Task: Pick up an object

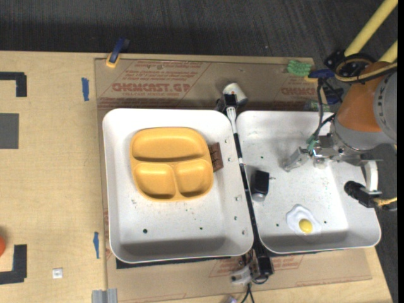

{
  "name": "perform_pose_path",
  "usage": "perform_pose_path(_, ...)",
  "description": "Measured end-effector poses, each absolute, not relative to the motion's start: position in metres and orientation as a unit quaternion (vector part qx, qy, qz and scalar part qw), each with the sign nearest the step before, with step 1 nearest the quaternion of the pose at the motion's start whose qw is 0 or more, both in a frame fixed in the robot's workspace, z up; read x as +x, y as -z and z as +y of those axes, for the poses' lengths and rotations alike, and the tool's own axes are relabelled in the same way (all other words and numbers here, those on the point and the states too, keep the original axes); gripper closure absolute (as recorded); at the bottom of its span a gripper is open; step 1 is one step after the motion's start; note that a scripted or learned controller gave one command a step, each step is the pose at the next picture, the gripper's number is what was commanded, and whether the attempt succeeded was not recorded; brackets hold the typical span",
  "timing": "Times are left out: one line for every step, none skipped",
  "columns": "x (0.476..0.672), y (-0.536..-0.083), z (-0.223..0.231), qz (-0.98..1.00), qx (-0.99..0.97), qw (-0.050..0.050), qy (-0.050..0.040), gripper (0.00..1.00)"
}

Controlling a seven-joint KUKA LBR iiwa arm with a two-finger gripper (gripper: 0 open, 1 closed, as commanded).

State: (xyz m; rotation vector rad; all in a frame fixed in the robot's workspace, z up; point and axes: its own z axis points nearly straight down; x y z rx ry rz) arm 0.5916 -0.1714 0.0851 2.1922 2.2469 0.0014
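Note:
In the right bin (pixel 334 229) lie a small black object (pixel 259 182) near its left wall and a toy fried egg (pixel 302 221) near its front wall. The left bin (pixel 120 188) holds a yellow divided tray (pixel 170 163) with a small brown piece (pixel 214 156) against the tray's right side. My gripper (pixel 295 160) reaches in from the right over the upper middle of the right bin, above and to the right of the black object. Nothing shows in its grasp. The grey arm with its orange band (pixel 363 103) hides the bin's far right corner.
A cardboard sheet (pixel 151 81) lies under both bins on the wooden bench. Clamps and cables sit along the ridge between the bins, at its back (pixel 232 95) and front (pixel 252 270). A yellow tube (pixel 375 21) slants at the top right.

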Motion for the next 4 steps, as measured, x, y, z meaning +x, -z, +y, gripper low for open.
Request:
perform_pose_path(0.645,-0.085,-0.141,0.721,0.693,0.001,-0.0003,0.0)
perform_pose_path(0.557,-0.085,-0.123,0.596,0.803,-0.001,0.0002,0.0)
perform_pose_path(0.596,-0.085,-0.152,0.726,0.688,0.001,-0.0003,0.0)
perform_pose_path(0.625,-0.085,-0.096,0.768,0.64,0.001,-0.001,0.0)
